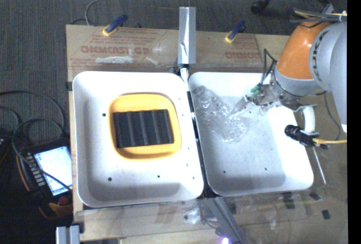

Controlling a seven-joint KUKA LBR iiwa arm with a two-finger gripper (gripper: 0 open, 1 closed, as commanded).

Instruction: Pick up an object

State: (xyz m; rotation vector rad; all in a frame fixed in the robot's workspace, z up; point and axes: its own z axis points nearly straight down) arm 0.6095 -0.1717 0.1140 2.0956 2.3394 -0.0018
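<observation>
A clear, crumpled plastic bottle [219, 114] lies in the right bin [265, 169], stretching from the bin's back left corner toward its middle. My gripper [253, 99] is low over the back of that bin, just right of the bottle's right end. Glare on the plastic hides whether the two touch. The grey arm with its orange band [299, 53] comes in from the right above the gripper. A yellow tray-like object with a black ribbed centre [144, 125] lies flat in the middle of the left bin [90, 175].
An upright metal post [186, 36] stands behind the gap between the bins. Two blue clamps [114, 24] [236, 30] hold the board at the back. A black fitting with cables [300, 134] hangs over the right bin's right rim.
</observation>
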